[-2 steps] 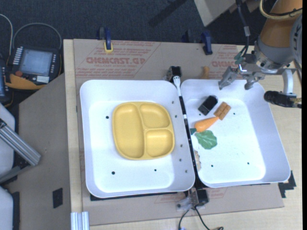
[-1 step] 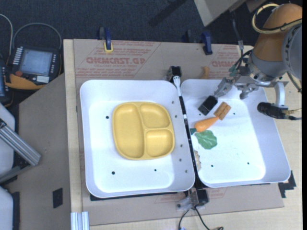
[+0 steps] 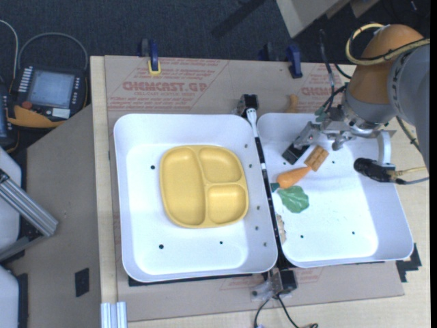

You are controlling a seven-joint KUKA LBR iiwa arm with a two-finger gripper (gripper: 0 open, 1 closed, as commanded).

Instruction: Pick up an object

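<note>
The grey arm's jaws [image 3: 308, 144] hang low over the right shallow white bin [image 3: 369, 241], and whether they are spread or pinching cannot be told. Just below them lie a tan cork-like cylinder [image 3: 316, 159], possibly touching, and an orange plastic carrot [image 3: 293, 177] with a green leafy top [image 3: 293, 199]. Well left of the jaws, the left white bin [image 3: 136, 183] holds a yellow divided plastic plate [image 3: 203, 185] on the counter [image 3: 205, 77].

Grey arm [image 3: 410, 80] reaches from the right, gripper [image 3: 315, 149] low
</note>
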